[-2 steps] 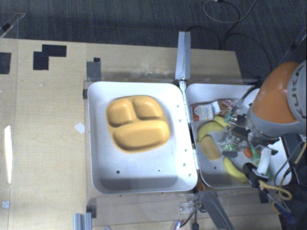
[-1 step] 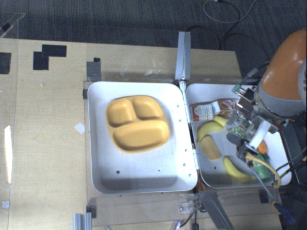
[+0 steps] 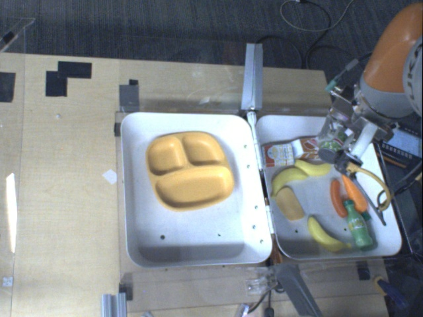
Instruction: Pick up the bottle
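Gripper [image 3: 340, 147] hangs over the far right part of the right bin [image 3: 285, 244], above a red-and-white carton [image 3: 283, 153] and a banana [image 3: 299, 172]; how wide it stands I cannot tell. Largest is the yellow tray [image 3: 190, 169] in the left bin [image 3: 135, 197]. The bottle [image 3: 357, 227], green with an orange cap, lies toward the near right corner, nearer the front edge than the gripper, long axis running far to near, beside a carrot [image 3: 353, 193].
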`<action>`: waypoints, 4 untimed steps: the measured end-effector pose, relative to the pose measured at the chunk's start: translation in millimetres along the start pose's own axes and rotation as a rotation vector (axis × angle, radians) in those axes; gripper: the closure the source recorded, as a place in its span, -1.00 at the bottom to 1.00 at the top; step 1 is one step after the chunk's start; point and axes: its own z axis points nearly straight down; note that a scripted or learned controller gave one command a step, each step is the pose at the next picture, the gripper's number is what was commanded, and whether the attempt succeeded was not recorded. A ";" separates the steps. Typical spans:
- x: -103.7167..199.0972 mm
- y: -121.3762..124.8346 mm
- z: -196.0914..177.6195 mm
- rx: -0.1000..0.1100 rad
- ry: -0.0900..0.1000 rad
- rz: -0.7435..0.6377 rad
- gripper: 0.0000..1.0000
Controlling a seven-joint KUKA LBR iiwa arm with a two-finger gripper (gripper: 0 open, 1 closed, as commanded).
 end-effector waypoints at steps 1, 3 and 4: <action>2.1 0.1 -11.2 -0.002 0.001 -0.009 1.00; 9.6 -53.9 -14.1 -0.001 0.002 -0.315 1.00; 79.6 -27.6 -59.1 0.000 0.001 -0.037 1.00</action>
